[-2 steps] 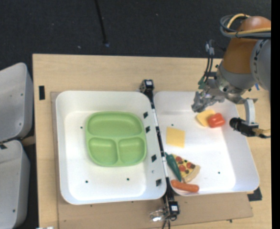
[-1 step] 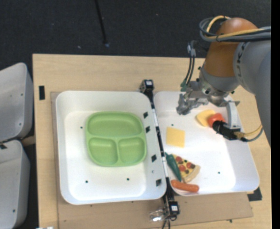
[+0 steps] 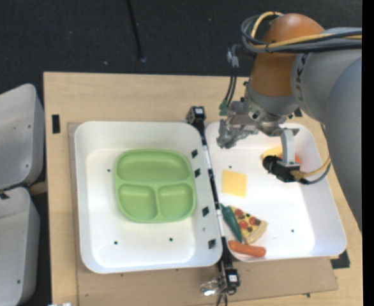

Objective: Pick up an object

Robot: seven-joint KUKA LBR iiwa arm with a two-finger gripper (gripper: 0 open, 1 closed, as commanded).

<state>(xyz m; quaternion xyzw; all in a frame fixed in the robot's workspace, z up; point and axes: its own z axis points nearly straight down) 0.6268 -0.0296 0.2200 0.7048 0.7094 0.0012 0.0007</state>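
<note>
While one green tray [image 3: 154, 185] fills the left bin [image 3: 85, 234], four toy foods [image 3: 234, 183] dot the right.

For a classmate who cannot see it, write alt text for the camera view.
A grey robot arm with an orange band reaches from the right, its end effector above the far corner of the right white bin. That bin holds a yellow cheese slice, a toy pizza slice, a green item and a hot dog. The left white bin holds a green divided plate.

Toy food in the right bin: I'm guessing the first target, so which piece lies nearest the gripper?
The yellow cheese slice, a flat square just below the gripper. The pizza slice and hot dog lie at the bin's near edge.
</note>
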